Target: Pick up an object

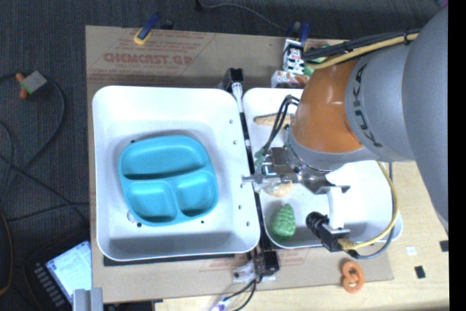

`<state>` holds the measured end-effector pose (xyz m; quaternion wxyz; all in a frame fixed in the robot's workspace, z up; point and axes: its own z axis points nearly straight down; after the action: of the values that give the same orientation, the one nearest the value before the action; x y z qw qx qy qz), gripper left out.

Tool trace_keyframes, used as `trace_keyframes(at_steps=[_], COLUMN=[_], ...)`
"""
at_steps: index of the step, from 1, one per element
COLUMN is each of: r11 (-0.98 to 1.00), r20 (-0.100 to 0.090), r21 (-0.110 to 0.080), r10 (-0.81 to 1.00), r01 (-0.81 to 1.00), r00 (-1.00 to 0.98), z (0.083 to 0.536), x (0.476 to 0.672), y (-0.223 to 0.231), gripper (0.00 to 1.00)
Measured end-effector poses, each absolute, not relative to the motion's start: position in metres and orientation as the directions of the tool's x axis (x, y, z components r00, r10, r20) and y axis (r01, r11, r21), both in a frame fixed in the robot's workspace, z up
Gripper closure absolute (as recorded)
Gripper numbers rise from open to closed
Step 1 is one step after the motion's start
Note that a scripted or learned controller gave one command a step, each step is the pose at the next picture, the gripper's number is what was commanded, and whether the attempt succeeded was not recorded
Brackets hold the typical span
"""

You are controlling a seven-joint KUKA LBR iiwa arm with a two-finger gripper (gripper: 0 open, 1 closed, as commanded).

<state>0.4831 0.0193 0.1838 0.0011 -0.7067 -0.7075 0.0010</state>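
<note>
Objects for picking lie in the right-hand white bin [378, 226]: a green bumpy item [283, 221] near the bin's front left corner, and a pale tan piece [277, 189] just behind it, tucked under the arm's wrist. A thin light-coloured strip [274, 117] lies nearer the back of that bin. The grey arm [408, 105] with its orange band [328, 113] reaches in from the right and hangs low over this bin, hiding much of it. Its pincer [271, 172] sits just above the tan piece, close to the wall between the bins; whether it is wide or narrow cannot be told. The left white bin [109, 105] holds a blue divided tray [169, 178]. Both bins rest on a brown worktop [182, 51].
</note>
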Motion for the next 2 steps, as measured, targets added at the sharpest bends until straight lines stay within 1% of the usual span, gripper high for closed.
trace_keyframes(at_steps=[1, 2], r11=[0.0, 0.001], r20=[0.0, 0.0], r21=[-0.002, -0.002], r10=[1.0, 1.0], r01=[1.0, 1.0], r00=[0.0, -0.001], z=[0.184, 0.1838], x=[0.4833, 0.4832], y=[0.0099, 0.0159], gripper=[1.0, 1.0])
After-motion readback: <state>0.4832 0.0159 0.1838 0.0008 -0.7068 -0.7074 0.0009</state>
